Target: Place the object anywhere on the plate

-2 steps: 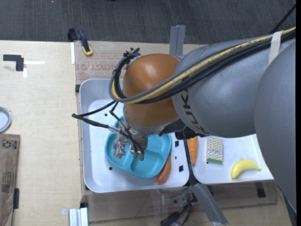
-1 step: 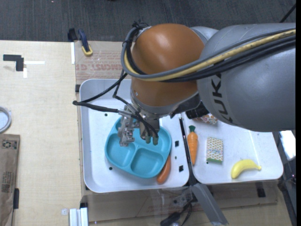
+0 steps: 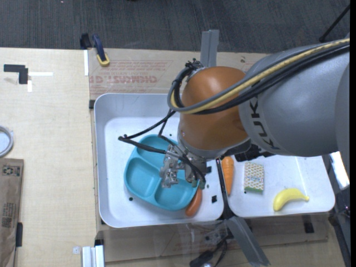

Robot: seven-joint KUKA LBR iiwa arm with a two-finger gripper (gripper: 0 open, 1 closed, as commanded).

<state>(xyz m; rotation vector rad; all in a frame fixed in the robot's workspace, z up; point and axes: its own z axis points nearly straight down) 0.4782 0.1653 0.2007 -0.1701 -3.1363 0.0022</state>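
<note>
Sausage (image 3: 194, 203) beside plate (image 3: 146, 174), below tool (image 3: 173, 174)

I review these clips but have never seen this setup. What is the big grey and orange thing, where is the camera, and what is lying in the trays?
The grey and orange bulk is a robot arm, reaching in from the right. One fixed camera looks down at a slant on two shallow white bins. Its gripper hangs over a blue divided plate in the left bin; whether it holds anything is unclear. An orange sausage-like object lies at the plate's edge. The right bin holds a carrot, a small carton and a banana.
</note>
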